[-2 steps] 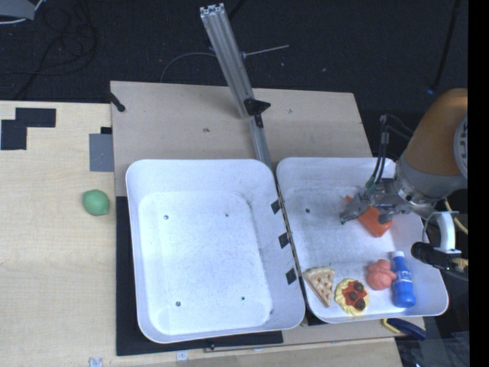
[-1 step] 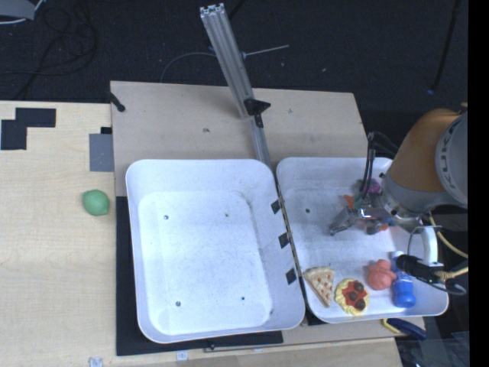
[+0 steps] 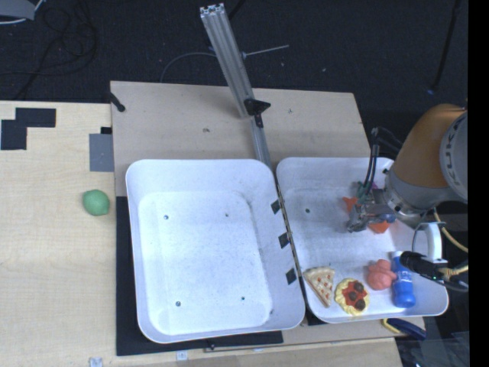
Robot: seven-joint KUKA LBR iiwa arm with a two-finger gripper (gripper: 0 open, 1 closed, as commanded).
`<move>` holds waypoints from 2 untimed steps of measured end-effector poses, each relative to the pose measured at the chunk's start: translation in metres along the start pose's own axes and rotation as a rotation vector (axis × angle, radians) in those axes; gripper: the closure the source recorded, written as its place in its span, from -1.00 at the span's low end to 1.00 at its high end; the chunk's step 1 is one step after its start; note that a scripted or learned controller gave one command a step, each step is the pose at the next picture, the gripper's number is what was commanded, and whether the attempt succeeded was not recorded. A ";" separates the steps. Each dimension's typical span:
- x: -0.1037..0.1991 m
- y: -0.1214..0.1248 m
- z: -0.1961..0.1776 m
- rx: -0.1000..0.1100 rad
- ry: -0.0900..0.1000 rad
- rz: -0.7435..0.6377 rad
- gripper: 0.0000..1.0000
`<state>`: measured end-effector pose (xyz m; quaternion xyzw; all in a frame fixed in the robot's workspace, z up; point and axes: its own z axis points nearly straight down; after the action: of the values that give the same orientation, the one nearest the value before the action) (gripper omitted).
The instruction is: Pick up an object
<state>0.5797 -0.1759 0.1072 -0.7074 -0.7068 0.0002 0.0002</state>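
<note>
Claw (image 3: 359, 222), its opening not discernible, sits low in the right white bin (image 3: 321, 186) beside a small orange object (image 3: 377, 223); wedge-shaped pizza slice (image 3: 321, 284) lies near the front rim.

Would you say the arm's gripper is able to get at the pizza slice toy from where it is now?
Probably yes: the pizza slice toy lies uncovered in the right bin, with bare floor between it and the gripper.
</note>
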 end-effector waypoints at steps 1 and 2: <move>0.009 0.002 -0.055 -0.005 -0.001 -0.002 1.00; -0.001 0.005 -0.108 -0.005 -0.001 -0.001 1.00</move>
<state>0.5850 -0.1767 0.2153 -0.7071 -0.7071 -0.0011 -0.0020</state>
